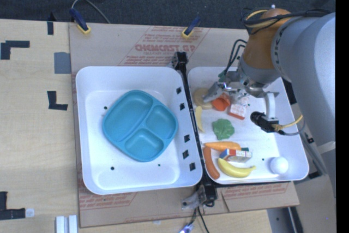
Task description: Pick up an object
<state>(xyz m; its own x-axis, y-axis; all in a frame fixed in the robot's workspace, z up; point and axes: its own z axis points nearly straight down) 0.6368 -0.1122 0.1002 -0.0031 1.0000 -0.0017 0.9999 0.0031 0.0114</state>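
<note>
In right bin (294,169), pincer (224,91) just above orange-red object (220,104).

Two shallow white bins sit side by side on a cardboard sheet (158,49) laid over the wooden bench (32,133); the left bin (90,117) holds a blue divided plate (140,124), lying flat near its middle. The grey arm (305,57), orange-banded above the wrist, reaches into the right bin (297,163); its gripper (224,91) is low over the bin's far left part, just beside an orange-red piece (220,104) (whether they touch is unclear). Nearer the camera lie a green leafy toy (223,129), a carrot (222,145), a sausage (210,163), a banana (235,168) and a white ball (278,165).
</note>
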